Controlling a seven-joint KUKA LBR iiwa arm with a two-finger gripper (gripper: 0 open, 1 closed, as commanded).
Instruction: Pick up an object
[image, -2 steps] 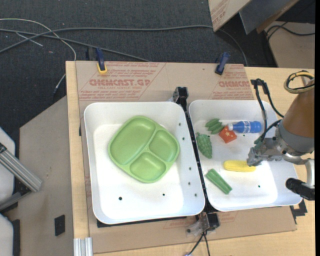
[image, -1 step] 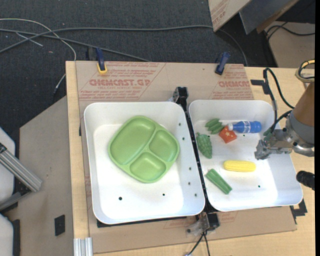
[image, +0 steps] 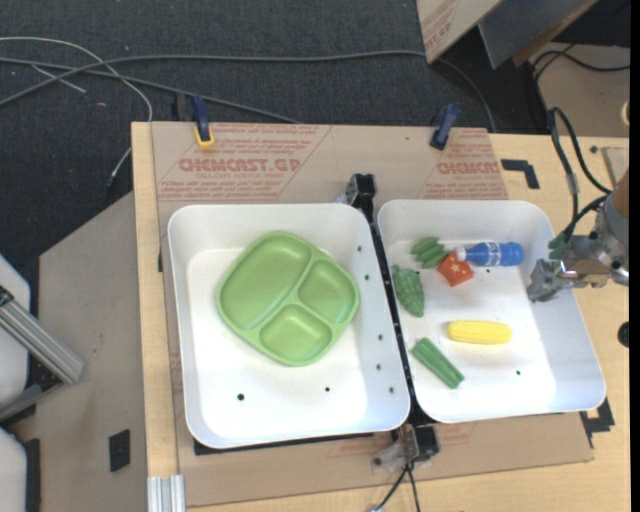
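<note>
The yellow corn cob (image: 479, 332), lying mid right bin (image: 570, 375) toward its front edge, looks like a light, stiff, smooth toy best pinched across its middle; the gripper (image: 548, 280) hangs at that bin's right rim, its jaws' state unreadable.

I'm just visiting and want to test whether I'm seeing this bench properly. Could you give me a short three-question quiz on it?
1. True or false: the green divided plate lies in the left bin.
2. Which lies nearest the yellow corn? A) blue bottle B) green pod C) red block
3. Over which edge of the right bin is the gripper?

Key: 1 true. 2 B. 3 its right edge, holding nothing that shows.
</note>
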